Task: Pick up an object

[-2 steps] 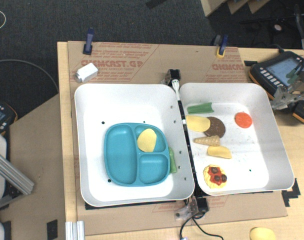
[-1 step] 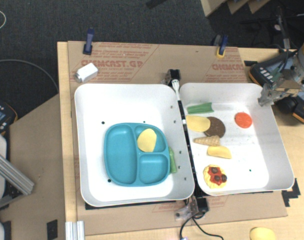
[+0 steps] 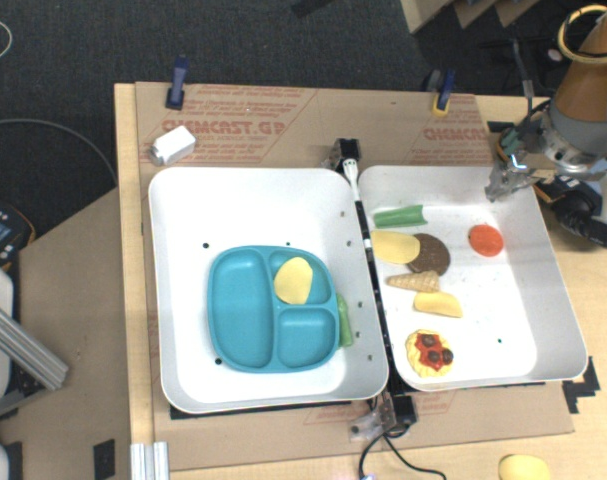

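Observation:
My gripper hangs over the far right corner of the right bin, above and a little right of a small red-orange round piece. Nothing shows in it. The same bin holds a green stick, a pale yellow piece, a brown disc, a tan cone, a yellow wedge and a small pizza piece. In the left bin lies a teal divided plate with a yellow piece in its upper right compartment.
A green piece leans at the plate's right edge. A white block lies on the cardboard behind the left bin. Blue clamps hold the board's far edge. A black divider fitting sits between the bins.

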Motion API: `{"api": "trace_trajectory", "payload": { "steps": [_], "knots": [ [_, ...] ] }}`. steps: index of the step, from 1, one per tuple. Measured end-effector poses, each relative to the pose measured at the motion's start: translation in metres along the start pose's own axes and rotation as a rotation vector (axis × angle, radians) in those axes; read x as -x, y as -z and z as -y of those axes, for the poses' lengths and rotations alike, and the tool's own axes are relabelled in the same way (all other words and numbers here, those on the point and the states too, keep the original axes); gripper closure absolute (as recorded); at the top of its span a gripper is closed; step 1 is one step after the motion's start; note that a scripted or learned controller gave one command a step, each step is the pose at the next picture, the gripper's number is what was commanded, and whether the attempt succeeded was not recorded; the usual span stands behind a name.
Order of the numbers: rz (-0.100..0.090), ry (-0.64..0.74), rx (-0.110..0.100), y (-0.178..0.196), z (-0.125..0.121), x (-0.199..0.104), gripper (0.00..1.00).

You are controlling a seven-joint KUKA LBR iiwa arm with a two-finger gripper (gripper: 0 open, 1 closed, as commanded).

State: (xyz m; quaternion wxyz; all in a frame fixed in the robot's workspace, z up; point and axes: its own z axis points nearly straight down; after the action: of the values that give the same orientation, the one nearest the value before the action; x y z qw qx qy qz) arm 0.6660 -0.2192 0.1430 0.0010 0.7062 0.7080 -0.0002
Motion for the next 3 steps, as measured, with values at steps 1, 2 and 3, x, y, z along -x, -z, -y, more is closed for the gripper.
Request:
{"api": "trace_trajectory", "payload": {
  "steps": [1, 2, 3],
  "knots": [
    [-0.006, -0.001, -0.004, 0.144, 0.161, -0.071, 1.0],
    [0.004, -0.002, 0.021, 0.337, 0.186, -0.069, 1.0],
    [-0.004, -0.006, -0.011, 0.222, 0.187, -0.041, 1.0]
  ]
}}
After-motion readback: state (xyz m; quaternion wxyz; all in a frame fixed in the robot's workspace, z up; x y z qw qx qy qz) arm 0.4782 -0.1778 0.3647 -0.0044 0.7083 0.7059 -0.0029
